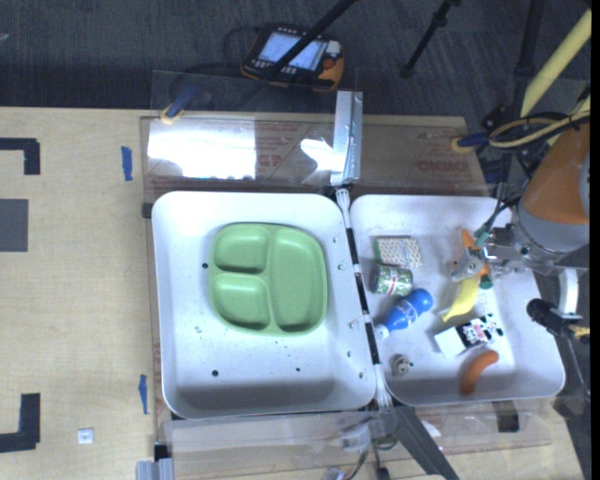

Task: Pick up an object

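A robotics lab. Tripod legs (441, 28) and cables (506, 131) crowd the upper right, a teach pendant (291, 56) lies top centre, blue tape marks (127, 161) dot the bench (66, 281)

No lettering, brand, number or sign can be read. The cardboard sheet (441, 150) along the bench's far edge carries faint red print, too blurred to make out. The can (394, 279) and the small patterned packet (397, 250) in the right bin (534, 375) bear labels whose text is too small to resolve.

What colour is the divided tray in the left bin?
Light green; the tray shows plainly in the camera view.
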`<state>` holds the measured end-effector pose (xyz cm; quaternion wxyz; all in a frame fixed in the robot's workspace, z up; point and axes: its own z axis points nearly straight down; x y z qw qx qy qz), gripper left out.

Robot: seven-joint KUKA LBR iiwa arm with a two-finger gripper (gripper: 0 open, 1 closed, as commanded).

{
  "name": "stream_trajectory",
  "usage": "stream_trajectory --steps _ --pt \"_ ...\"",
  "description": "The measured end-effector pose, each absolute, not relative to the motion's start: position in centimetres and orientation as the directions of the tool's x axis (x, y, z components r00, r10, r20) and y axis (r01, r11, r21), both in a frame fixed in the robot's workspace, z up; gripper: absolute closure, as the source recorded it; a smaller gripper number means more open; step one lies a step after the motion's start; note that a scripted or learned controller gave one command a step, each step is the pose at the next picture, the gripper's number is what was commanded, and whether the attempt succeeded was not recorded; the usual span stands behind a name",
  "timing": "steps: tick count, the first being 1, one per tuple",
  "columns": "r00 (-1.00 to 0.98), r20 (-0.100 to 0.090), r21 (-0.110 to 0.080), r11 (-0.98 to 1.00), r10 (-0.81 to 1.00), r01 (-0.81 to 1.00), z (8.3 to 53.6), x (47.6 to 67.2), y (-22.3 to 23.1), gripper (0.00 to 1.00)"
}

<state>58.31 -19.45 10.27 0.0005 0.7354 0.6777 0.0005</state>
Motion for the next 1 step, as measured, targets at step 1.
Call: stream_trajectory --steps 1 --pt "0.031 -0.001 0.002 -0.031 1.0 1.0 16.95 57.94 -12.56 1.0"
